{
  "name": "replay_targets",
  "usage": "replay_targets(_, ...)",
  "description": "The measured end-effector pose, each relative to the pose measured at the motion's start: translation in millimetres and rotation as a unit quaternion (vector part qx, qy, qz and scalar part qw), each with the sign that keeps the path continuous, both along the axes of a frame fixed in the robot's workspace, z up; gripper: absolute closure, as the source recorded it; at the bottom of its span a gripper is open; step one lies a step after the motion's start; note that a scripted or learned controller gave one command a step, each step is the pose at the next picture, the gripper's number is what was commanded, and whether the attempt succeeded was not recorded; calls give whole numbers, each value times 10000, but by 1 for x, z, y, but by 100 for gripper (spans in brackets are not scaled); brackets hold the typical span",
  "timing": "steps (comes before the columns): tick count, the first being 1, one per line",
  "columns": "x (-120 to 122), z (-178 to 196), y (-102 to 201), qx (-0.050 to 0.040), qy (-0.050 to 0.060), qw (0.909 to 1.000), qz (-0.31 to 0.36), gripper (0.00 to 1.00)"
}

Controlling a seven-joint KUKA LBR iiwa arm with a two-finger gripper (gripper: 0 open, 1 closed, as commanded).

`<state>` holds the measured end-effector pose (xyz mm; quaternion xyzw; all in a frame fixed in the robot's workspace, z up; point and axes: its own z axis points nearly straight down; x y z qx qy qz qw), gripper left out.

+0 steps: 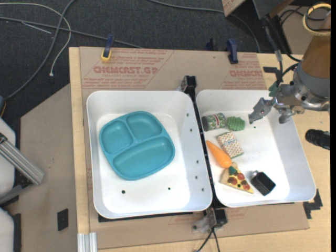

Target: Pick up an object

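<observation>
Camera view: tool (269, 112) hangs spread and bare over the right bin (294, 156)
Best to drop straight onto one lone item, perhaps the green can (213, 121) or carrot (218, 154) at centre frame; the arm reaches in from the upper right, wrist angled down-left

A blue sectioned plate (137, 145) lies in the left white bin (100, 106). Cardboard sheeting (157, 67) backs both bins, with blue clamps (108, 45) at twelve o'clock and white cables (63, 22) toward eleven o'clock.
</observation>
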<state>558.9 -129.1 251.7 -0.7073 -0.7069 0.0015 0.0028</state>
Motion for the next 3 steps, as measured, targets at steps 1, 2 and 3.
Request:
replay_targets(1,1,2,0,-4,-25,10000,5,0)
replay_targets(2,-3,-49,-9,-5,-25,10000,2,0)
replay_targets(3,-1,-91,-10,3,1,10000,1,0)
